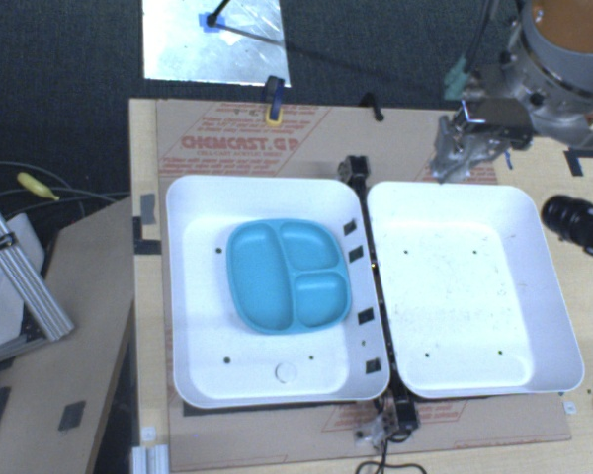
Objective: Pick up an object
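Camera view from above puts the claw (462,154) in the upper right of the frame, hanging just beyond the far rim of the right bin (544,265), over the cardboard sheet (247,136) that covers the counter (89,265). Whether it is open or closed I cannot tell: the metal parts there blur into one bright tangle. Nothing can be seen gripped in it.

The one thing worth picking is the blue divided plate (289,275), lying flat in the middle of the left bin (193,225). It sits toward frame-left and lower than the claw, well apart from it, with the whole corner of the right bin and the black clips (361,255) along the seam between the bins lying between the two. So the coming move, as I judge it, is a long diagonal sweep to lower left across the seam, then a descent.

The plate's long axis runs from upper left to lower right in the frame, slightly tilted against the bin walls. It has three compartments: a large one along its left side and two smaller ones on the right. A flat, shallow plate gives little to pinch from above; the raised rim or a divider ridge looks the likeliest hold, and the claw would probably need to straddle it across the ridge.
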Available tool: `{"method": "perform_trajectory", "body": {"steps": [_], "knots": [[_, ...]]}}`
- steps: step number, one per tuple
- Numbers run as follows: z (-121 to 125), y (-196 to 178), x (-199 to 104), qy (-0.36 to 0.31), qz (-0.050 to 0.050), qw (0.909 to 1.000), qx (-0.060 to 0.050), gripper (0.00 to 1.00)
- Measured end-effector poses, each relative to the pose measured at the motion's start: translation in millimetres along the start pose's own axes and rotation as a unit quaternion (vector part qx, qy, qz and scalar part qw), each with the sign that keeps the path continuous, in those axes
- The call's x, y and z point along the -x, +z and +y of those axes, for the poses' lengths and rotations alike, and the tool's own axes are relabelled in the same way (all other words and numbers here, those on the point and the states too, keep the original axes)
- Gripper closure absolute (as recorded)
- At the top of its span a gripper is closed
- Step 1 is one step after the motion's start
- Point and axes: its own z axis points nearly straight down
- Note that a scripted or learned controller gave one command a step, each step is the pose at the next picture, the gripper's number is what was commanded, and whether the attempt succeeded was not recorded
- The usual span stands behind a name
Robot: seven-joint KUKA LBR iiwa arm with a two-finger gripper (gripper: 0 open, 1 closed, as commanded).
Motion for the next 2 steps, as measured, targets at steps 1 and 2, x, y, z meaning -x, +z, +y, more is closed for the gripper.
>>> {"method": "perform_trajectory", "body": {"steps": [1,2], "knots": [[5,115,70,0.006,-0.003,0.9999,-0.012,1.00],[-3,156,12,-0.002,-0.001,1.0000,-0.009,1.00]]}}
